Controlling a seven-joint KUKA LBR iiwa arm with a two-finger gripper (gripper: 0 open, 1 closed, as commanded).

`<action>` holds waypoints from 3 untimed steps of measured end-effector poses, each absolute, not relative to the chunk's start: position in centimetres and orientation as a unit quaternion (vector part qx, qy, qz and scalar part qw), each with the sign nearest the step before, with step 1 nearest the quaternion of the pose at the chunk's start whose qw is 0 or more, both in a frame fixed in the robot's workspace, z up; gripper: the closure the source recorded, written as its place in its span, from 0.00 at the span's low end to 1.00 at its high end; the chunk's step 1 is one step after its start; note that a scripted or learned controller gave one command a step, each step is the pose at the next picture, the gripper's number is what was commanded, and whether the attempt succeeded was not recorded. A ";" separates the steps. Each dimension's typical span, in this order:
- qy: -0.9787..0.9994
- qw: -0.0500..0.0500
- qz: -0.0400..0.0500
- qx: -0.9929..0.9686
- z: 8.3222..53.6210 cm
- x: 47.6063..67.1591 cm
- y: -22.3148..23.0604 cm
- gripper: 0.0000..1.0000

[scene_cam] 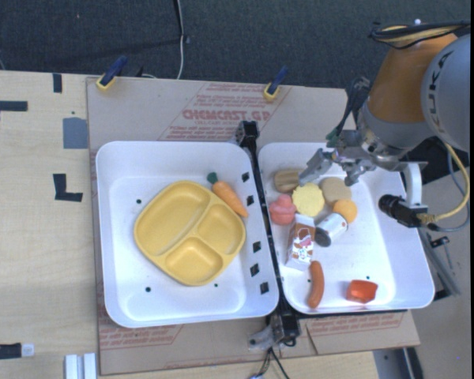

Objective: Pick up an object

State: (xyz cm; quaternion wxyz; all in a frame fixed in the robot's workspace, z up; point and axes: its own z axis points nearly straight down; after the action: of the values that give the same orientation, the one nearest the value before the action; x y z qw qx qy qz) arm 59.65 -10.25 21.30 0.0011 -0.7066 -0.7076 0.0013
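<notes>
Plainly the approach step: over the right bin [395,287] the gripper [332,170] hangs with fingers spread, holding nothing, just above the clustered toys. Nearest below lies a yellow round piece [308,200]; next it must descend squarely and close on that.

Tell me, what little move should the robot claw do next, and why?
Probably go straight down. The gripper looks open above the right bin, with nothing between its fingers, over the toy foods around the yellow round. Lowering would put a piece between them.
</notes>
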 end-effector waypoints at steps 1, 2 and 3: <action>-0.708 0.001 0.002 -0.706 7.7 64.6 -10.1 0.00; -0.708 0.001 0.001 -0.706 8.3 64.8 -10.1 0.00; -0.708 0.001 0.000 -0.706 10.0 65.1 -9.5 0.00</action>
State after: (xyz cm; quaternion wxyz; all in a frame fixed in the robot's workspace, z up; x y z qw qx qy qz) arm 65.09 -9.46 9.98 0.0010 -0.7063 -0.7079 0.0003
